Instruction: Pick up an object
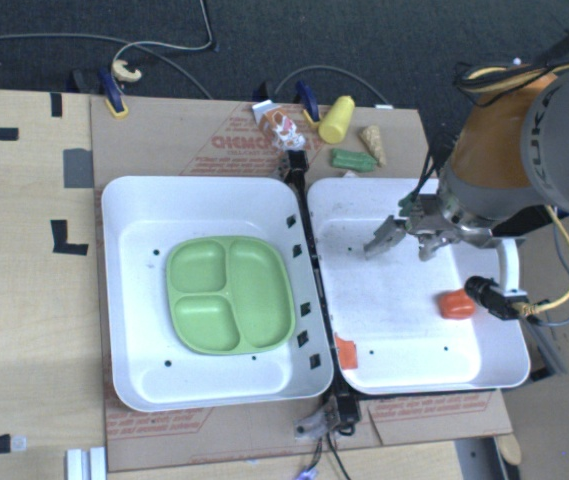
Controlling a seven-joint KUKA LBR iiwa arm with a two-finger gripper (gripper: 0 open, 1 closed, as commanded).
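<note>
Small orange-red block-shaped object (455, 305): lies on the floor of the right shallow white plastic bin (404, 368), near its right wall, free of any grasp. Small orange tag (345, 352): at the near left corner of the same bin. Green three-compartment plastic plate (230, 294): flat in the middle of the left shallow white plastic bin (134, 268). Two-finger gripper (409, 240): above the right bin's far half, apart from the orange-red object; fingers (384, 238) spread open, nothing between them. Grey arm with orange band (509, 148): enters from the right. Beyond the bins, on the cardboard-covered table (164, 133): yellow plastic cylinder (336, 118), green flat piece (352, 160), tan cone-shaped piece (373, 143), small printed packet (280, 124).
</note>
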